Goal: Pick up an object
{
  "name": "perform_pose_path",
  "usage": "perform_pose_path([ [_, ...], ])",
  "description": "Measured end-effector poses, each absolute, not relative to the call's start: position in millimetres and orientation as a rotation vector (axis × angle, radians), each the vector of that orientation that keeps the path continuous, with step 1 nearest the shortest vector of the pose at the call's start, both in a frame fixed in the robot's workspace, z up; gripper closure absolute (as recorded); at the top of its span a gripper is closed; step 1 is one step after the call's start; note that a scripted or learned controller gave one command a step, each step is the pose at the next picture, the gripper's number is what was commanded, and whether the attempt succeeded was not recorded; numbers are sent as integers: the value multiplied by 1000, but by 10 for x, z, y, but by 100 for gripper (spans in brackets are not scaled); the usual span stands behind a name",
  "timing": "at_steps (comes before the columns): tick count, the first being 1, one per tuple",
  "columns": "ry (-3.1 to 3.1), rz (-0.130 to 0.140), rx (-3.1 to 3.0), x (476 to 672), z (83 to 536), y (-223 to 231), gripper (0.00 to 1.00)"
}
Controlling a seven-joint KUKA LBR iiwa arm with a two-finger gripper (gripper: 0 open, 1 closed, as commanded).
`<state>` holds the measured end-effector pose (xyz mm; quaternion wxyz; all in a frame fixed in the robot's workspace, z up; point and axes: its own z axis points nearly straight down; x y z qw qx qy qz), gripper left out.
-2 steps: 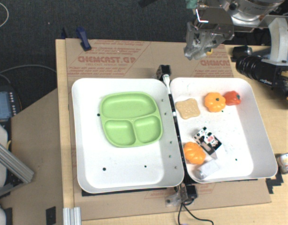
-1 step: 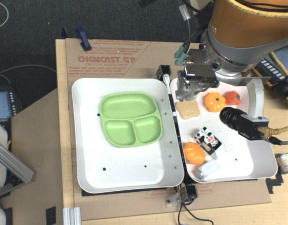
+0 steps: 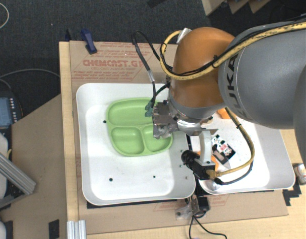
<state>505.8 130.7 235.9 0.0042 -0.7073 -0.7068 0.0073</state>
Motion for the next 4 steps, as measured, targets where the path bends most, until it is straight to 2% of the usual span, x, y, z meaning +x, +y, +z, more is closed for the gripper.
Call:
perform_pose_path([
  [1,-2220,-8,-2228,4788,3272,897,100],
  [2,-2230,-27,-2227,4803,4693,921,100],
  [3,-2214,17,-2219,4780,3517,948,100],
  [4,-2226,-17,-2227,4802,4512,799,100],
])
